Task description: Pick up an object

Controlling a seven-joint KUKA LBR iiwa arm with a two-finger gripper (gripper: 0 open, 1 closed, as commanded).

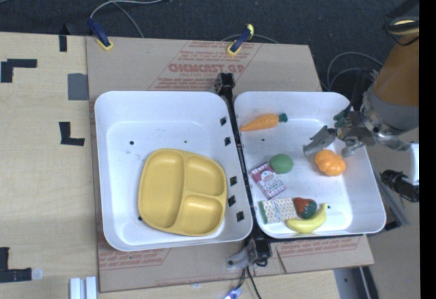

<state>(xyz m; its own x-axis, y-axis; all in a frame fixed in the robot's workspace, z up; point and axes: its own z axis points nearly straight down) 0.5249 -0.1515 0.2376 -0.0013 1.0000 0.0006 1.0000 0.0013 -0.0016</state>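
The tool (332, 142) hangs low over the right side of the right bin (360, 224), its grey fingers spread apart with nothing between them. An orange fruit (330, 163) lies just below and beside the fingertips. Farther left in that bin are a carrot (261, 122), a green ball (281, 163) and a small red packet (268, 180). A banana (306, 223) lies along the near edge. The left bin (109, 154) holds a yellow divided plate (182, 191). Both bins rest on cardboard on the table (34, 175).
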